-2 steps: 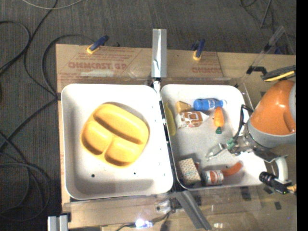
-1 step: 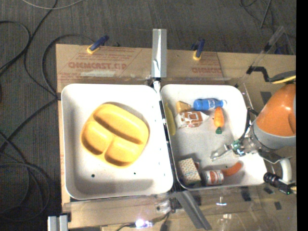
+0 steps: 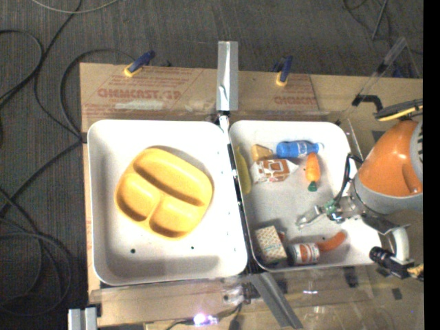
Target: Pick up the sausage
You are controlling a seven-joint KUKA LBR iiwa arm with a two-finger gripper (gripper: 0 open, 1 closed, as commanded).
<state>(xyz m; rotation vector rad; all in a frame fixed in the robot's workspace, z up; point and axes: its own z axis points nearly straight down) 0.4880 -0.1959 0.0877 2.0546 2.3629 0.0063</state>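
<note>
Dark carpet with loose cables; cardboard-topped bench [image 3: 179,91] clamped at its far edge, so it stays put. Left bin [image 3: 100,253]: yellow divided plate [image 3: 165,191], central. Right bin [image 3: 340,133]: clutter including blue bottle [image 3: 298,148], carrot [image 3: 313,168], and sausage [image 3: 333,241] near its front right corner. Gripper [image 3: 309,217] hovers mid-bin, just short of it; whether the jaws are spread or closed, I cannot tell.
</note>
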